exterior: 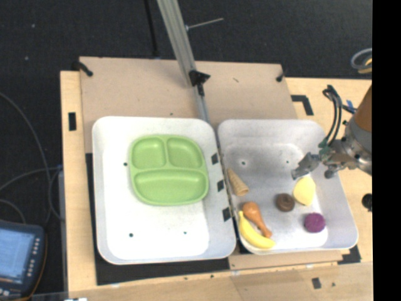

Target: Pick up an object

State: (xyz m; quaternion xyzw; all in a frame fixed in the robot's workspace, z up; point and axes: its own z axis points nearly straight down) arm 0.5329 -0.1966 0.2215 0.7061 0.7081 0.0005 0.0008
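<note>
Camera view: right bin (269, 137) holds banana (255, 236); left bin (113, 231) holds tray (168, 170).

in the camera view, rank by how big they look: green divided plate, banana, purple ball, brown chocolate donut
1. green divided plate, by far the largest
2. banana
3. purple ball and brown chocolate donut: they look about alike, too close to rank

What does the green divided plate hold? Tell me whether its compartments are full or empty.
Empty. The green divided plate lies flat in the left bin, and all three compartments show bare green. The toy foods lie in the right bin.
</note>
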